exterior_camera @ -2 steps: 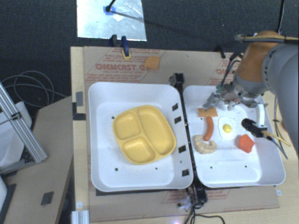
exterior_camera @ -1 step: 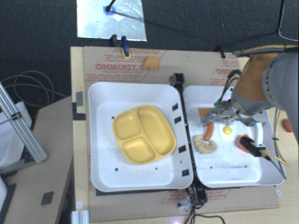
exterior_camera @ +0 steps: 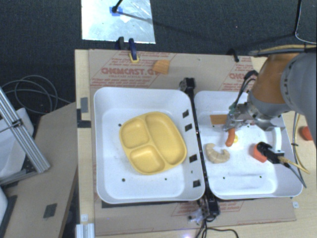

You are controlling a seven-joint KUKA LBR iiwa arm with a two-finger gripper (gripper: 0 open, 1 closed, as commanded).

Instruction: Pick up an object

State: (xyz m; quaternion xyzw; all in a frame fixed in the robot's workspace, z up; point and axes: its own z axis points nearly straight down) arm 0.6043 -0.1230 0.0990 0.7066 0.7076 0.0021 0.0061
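Note:
My gripper (exterior_camera: 232,127) reaches in from the right and hangs low over the middle of the right bin (exterior_camera: 247,185). Directly under its tip is a small orange sausage-shaped piece (exterior_camera: 230,139), standing nearly upright and touching the gripper's end, with a small yellow bit (exterior_camera: 235,139) beside it. A tan curved piece (exterior_camera: 217,154) lies just to the front left of it. Behind the gripper to the left, a flat brown piece (exterior_camera: 217,119) lies on the bin floor. A red-orange chunk (exterior_camera: 258,153) sits to the right.
The left bin (exterior_camera: 106,133) holds a yellow three-compartment plate (exterior_camera: 152,142). A black divider with clips (exterior_camera: 194,133) runs between the bins. A small orange block (exterior_camera: 161,66) lies on the cardboard behind them. Another orange thing (exterior_camera: 305,133) sits past the right bin's edge.

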